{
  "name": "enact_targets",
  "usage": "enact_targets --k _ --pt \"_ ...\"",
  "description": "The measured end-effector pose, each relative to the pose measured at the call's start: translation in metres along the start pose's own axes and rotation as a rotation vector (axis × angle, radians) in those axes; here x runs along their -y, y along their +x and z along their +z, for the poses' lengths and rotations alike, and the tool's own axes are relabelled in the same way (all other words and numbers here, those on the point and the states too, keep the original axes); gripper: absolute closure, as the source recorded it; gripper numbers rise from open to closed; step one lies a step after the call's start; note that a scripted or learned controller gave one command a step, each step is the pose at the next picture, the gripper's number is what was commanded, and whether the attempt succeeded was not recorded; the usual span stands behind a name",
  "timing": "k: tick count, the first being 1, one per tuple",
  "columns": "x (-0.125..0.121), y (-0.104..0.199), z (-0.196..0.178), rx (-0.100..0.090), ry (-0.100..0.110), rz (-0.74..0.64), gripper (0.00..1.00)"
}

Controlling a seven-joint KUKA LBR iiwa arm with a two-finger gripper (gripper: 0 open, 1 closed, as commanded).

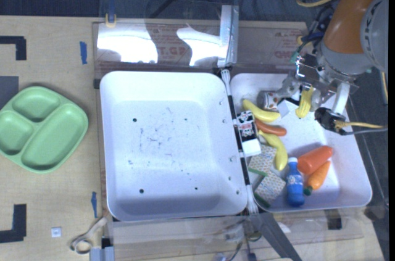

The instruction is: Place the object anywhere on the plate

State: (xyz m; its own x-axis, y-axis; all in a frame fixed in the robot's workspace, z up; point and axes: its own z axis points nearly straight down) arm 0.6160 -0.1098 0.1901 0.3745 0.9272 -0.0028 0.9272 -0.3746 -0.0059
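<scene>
- Yellow object (303,102) hanging upright just under gripper (308,96), over right bin (361,192), at 3 o'clock of view.
- Cannot tell pincer state: clenched on it or merely beside it.
- Green plate (40,129) well apart at 9 o'clock, beyond left bin (117,93). Long carry; likely drop short into that bin with a thin hold.
- Banana (259,110) near, at 8 o'clock of object: possible snag on lifting.

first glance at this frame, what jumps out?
The pile of toy food in the right bin: bananas, carrots and a blue bottle. The gripper hangs above that bin's far side with a yellow piece at its tip. The green plate sits far left on the bench.
</scene>
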Motion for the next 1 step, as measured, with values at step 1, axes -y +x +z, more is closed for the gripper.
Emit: enact_targets --k 1 --pt "0.1166 0.0221 -0.0146 -0.001 0.002 -0.279 1.00"
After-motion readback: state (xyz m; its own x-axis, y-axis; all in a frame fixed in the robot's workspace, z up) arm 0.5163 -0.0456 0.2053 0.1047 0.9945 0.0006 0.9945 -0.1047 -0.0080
